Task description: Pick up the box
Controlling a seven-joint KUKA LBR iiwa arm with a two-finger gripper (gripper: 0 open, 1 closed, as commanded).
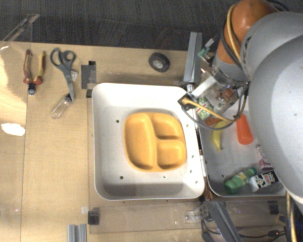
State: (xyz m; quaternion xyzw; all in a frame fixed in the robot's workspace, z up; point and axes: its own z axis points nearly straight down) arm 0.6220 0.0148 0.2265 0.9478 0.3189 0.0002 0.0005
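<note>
My gripper [206,104] hangs over the upper left corner of the right bin [217,188], close to the wall shared with the left bin. Directly beneath it lies a small colourful pack [211,115] with green and orange-red print, possibly the box, partly covered by the gripper. Whether it is touching the gripper is unclear. A small black and white box [265,179] rests at the bin's lower right, beside the arm's grey body.
The right bin also holds an orange cylinder [244,130], a yellow banana-like piece [217,139] and a green toy [237,182]. A yellow compartment tray [154,140] lies in the left bin [108,135]. Scissors [65,69], pliers [33,70] and a tape roll [159,61] lie on the bench.
</note>
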